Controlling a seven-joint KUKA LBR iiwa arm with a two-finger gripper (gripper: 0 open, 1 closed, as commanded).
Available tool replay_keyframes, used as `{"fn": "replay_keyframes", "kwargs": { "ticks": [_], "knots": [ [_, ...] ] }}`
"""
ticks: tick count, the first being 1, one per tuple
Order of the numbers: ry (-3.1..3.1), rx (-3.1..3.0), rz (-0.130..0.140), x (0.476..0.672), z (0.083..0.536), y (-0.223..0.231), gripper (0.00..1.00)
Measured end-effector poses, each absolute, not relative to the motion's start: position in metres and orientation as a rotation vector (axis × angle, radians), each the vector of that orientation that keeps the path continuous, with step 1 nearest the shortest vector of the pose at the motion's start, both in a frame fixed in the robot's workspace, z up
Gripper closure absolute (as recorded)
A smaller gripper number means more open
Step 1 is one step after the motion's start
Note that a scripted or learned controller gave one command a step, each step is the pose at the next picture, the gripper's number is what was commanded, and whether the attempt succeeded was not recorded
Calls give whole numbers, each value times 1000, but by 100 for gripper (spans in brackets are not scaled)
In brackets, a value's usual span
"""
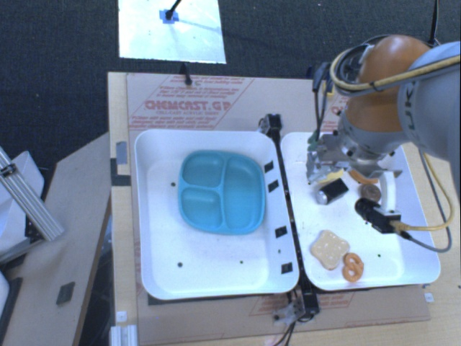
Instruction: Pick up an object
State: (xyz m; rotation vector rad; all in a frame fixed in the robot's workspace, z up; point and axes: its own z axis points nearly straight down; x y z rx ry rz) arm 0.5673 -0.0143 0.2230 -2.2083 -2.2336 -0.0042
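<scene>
My gripper [318,170] hangs low over the far left part of the right bin [421,264], under the arm's grey wrist and orange band. Right beside it, to the lower right, a small black-and-white cylinder [332,191] lies on the bin floor. A brown round piece [370,192] and an orange-brown piece [358,175] lie just right of that, partly hidden under the wrist. Toward the front of the bin are a toy slice of toast [329,249] and a small pretzel [352,266].
A blue divided plate [220,192] lies in the left bin [162,265]. A ridge with black clips [281,200] separates the two bins. A black connector with a yellow cable [378,216] hangs from the arm over the right bin.
</scene>
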Motion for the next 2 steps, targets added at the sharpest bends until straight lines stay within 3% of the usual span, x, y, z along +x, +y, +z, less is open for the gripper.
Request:
{"fn": "replay_keyframes", "kwargs": {
  "ticks": [1,2],
  "knots": [
    [-2233,-2209,-5,579,214,42,100],
    [-2233,-2209,-5,580,225,96,100]
  ]
}}
